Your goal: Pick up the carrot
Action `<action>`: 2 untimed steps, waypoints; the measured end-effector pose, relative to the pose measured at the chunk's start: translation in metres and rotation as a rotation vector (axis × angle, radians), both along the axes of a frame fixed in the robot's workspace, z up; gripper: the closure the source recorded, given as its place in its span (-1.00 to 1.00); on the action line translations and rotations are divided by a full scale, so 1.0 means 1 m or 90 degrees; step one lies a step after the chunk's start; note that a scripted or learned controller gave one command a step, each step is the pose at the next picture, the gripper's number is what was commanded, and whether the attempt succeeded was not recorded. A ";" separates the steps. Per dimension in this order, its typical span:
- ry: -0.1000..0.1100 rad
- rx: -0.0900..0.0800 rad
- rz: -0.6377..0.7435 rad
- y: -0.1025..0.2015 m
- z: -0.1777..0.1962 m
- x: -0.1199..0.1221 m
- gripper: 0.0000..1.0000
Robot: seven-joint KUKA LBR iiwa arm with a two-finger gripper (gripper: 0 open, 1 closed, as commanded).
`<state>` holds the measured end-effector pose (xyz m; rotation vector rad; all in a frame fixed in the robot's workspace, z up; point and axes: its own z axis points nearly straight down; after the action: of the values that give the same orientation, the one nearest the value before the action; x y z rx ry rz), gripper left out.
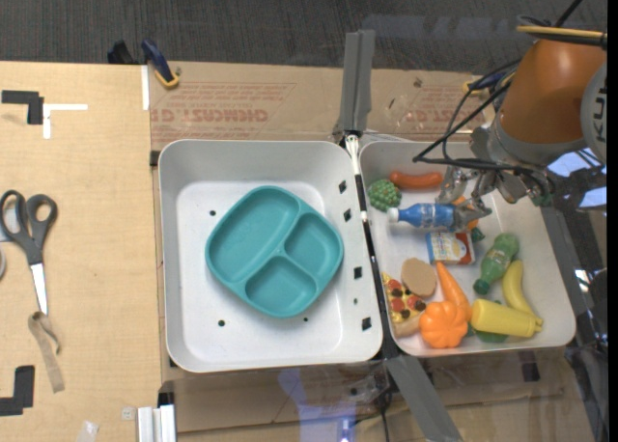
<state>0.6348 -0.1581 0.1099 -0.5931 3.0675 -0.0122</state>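
Carrot (450, 283): right bin (558, 257), six o'clock area, slanting between cookie (419, 278) and orange pepper (443, 325). Gripper (469, 197): at carrot's twelve o'clock, over water bottle (425, 215); finger state cannot be told. Left bin (183, 237): teal divided plate (275, 251).

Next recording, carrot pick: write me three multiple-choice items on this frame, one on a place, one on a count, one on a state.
1. Where does the carrot lie?
A. On the teal tray
B. In the right bin, among the toy food
C. On the bench by the scissors

2. How many compartments has the teal tray?
A. Two
B. Three
C. Five

3. How does the blue bottle sit?
A. Lying on its side
B. Standing upright
C. Resting on the teal tray

Answers: 1 B, it lies in the right bin beside the orange pepper. 2 B, one long section and two smaller ones. 3 A, it lies flat below the gripper.
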 end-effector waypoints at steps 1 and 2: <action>0.007 0.004 -0.080 0.021 0.074 0.009 1.00; 0.008 0.004 -0.080 0.021 0.074 0.009 -1.00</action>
<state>0.6437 -0.1367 0.1839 -0.3998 3.1101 0.0001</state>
